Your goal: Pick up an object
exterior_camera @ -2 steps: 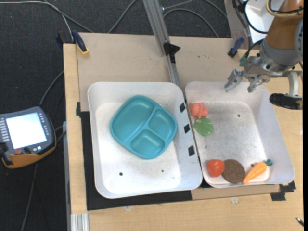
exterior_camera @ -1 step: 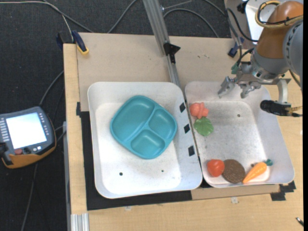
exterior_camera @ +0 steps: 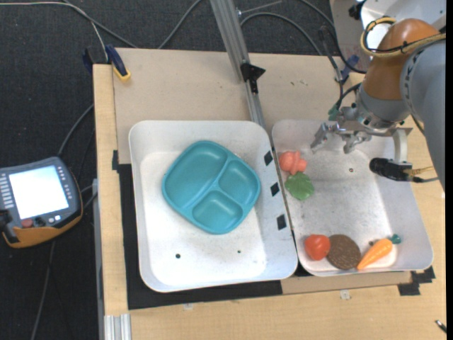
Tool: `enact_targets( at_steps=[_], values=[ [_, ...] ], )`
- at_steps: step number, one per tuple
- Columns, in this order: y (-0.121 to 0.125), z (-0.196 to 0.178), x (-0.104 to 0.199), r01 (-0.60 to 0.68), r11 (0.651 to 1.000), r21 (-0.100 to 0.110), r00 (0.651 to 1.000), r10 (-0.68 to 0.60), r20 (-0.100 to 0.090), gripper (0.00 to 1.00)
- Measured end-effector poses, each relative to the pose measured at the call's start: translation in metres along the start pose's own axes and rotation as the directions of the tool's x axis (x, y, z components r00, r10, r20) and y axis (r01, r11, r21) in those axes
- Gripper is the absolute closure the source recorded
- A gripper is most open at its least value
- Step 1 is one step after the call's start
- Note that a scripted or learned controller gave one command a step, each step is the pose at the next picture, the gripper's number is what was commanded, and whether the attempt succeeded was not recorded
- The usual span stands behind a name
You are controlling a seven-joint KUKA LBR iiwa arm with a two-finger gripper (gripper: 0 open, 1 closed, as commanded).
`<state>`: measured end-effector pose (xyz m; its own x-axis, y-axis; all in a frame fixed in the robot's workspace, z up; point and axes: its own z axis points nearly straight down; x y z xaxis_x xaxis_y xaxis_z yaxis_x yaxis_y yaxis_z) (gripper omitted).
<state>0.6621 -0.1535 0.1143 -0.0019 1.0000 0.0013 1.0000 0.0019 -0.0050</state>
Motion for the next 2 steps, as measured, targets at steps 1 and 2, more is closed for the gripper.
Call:
enact_targets(
  at_steps=[1,2],
  values=[
    [0.0,0.031,0.001,0.0,1.0,-0.002,1.0,0.0,0.001,0.0],
    [0.002,0.017,0.001,0.001,1.0,-0.007,1.0,-0.001,0.002,1.0]
  ],
)
